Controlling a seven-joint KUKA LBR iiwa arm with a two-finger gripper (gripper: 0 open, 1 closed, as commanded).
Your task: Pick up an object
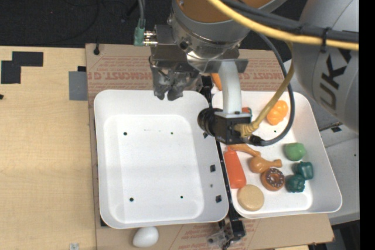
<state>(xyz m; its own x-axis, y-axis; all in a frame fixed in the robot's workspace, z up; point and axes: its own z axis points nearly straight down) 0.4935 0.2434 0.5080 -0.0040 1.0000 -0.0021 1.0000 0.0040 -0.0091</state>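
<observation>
My gripper (168,92) hangs over the back rim of the left bin (111,126), with its dark fingertips close together and nothing between them. The objects lie in the right bin (322,184): an orange stick (235,170), a tan round disc (252,198), a brown doughnut (273,178), a tan bent piece (259,159), a green lump (295,151), two dark teal pieces (299,176) and an orange lump (278,112). All of these sit to the right of the gripper and nearer the front.
The arm's big grey and orange body fills the upper right, with a yellow cable (272,103) and a black fitting (220,124) hanging over the rim between the bins. A white egg-shaped thing (145,236) lies outside the left bin at the front.
</observation>
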